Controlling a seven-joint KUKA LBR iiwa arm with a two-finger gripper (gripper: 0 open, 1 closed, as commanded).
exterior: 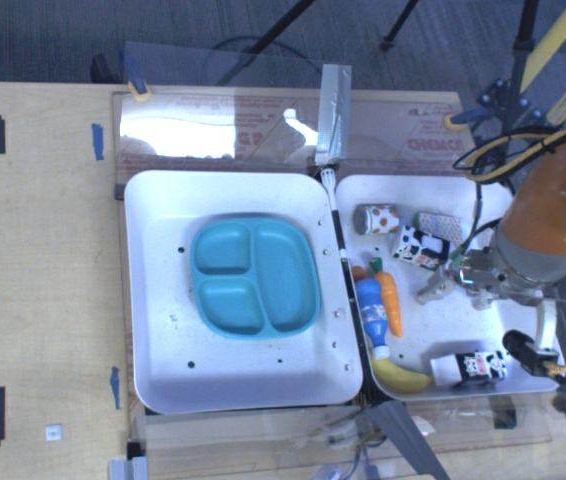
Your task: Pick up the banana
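Observation:
The yellow banana (400, 374) lies against the front-left corner of the right bin (483, 193), curved along the bin's front wall. My gripper (441, 280) hangs over the middle of that bin, up and to the right of the banana and well apart from it. Nothing of the banana is near the gripper's tip.
Beside the banana stand a blue bottle (371, 314) and an orange carrot (391, 303). A white cow-patterned bottle (473, 366) lies to its right. A spotted cup (376, 218), a cow-patterned toy (418, 249) and a grey packet (439, 226) sit at the back. The left bin (153, 298) holds a blue divided plate (255, 276).

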